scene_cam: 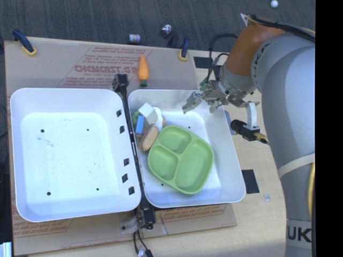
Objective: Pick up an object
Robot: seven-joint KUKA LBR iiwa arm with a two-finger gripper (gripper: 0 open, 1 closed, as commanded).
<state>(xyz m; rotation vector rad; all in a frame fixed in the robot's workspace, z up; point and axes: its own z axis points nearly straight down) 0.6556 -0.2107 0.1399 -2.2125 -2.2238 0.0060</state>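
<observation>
A grey robot arm point(278, 106) hangs its gripper point(202, 101), jaws spread and empty, over the right bin point(228, 159), where a green divided plate point(180, 158), bread roll point(149, 137) and small blocks point(146, 114) lie unpicked.

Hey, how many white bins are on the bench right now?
2. The left bin sits on the bench's left half; the right bin adjoins it, holding a green divided plate and small items.

A green divided plate point(180, 159) lies flat, below-left of the gripper point(199, 101); small items point(147, 123) cluster farther left.
</observation>
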